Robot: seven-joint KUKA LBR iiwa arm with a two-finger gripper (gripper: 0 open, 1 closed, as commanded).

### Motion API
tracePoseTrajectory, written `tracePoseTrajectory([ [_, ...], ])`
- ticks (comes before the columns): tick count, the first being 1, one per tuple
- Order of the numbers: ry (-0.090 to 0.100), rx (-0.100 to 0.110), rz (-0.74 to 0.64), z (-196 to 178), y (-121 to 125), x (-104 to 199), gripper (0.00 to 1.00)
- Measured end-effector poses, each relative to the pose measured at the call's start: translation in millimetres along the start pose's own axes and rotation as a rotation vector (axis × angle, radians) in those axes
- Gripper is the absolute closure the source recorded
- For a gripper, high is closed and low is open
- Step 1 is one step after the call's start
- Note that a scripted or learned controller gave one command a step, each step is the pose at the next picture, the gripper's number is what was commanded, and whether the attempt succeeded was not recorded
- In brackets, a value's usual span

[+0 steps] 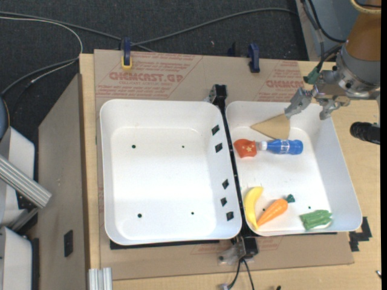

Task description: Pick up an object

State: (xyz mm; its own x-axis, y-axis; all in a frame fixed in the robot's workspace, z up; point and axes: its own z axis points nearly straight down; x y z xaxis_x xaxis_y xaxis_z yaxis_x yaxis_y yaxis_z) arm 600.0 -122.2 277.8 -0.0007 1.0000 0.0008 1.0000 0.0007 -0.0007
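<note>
Toward the upper right of the frame, the gripper (313, 104) is seen above the far edge of the right bin (338, 162), its two fingers spread apart with nothing held between them. A tan wedge (273, 126) lies just below and left of it, the closest candidate. A good grasp is likely served by centring the fingers over the wedge before lowering. The arm is cut off by the frame edge, and the fingertips are hard to make out.

Bright even overhead light, soft shadows, mild glare on white bins (115, 162), sharp focus
</note>
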Motion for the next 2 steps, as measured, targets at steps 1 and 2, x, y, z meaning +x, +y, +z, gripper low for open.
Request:
tracePoseTrajectory([
  [1,0.001,0.007,-0.002,141,36,9,0.0],
  [2,0.0,0.005,0.004,196,31,-40,0.0],
])
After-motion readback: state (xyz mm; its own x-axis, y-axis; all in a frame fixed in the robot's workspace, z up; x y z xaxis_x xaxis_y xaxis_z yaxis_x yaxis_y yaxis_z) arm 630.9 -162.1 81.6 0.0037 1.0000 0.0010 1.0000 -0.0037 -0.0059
